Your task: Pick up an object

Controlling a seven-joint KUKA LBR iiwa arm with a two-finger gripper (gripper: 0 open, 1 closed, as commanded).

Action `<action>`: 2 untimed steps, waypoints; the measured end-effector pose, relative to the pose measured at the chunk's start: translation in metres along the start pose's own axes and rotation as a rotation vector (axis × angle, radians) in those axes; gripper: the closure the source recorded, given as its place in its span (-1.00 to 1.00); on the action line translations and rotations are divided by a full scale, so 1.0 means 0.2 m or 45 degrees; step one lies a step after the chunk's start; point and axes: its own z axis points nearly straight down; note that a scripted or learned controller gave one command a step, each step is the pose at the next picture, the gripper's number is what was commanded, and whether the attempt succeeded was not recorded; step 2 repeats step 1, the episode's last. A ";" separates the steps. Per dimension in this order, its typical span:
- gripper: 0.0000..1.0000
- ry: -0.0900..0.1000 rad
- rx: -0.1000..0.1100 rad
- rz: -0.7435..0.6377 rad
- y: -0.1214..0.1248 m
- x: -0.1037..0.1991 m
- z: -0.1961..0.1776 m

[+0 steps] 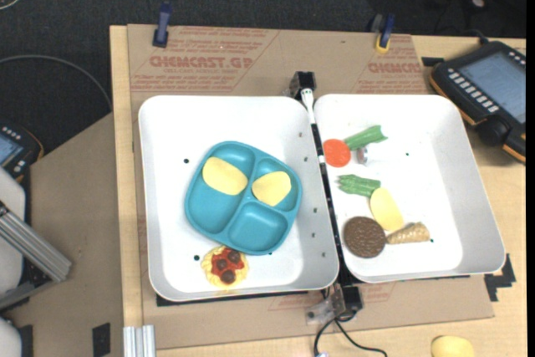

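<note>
The right bin (443, 121) holds several toy foods: an orange carrot slice (336, 152) with a green leafy top (365, 137) beside it, a green bean piece (358, 185), a yellow oval piece (385, 208), a brown round cookie (364, 237) and a tan cone (407, 233). In the left bin (167, 138) lies a blue divided plate (242, 197) with two yellow pieces (225, 175) (272, 187) in its compartments. A small pizza-like piece (224, 266) rests on the bin floor just below the plate.
A black tablet-like pendant (489, 92) lies on the bench at the right. Blue clamps (161, 25) (384, 31) hold the cardboard base at its back edge. A yellow object (451, 345) sits at the bottom right off the bins.
</note>
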 end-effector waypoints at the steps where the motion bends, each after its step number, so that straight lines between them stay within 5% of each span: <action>1: 1.00 -0.003 -0.006 -0.001 0.01 0.00 -0.05; 2: 1.00 -0.003 -0.006 -0.001 0.01 0.00 -0.05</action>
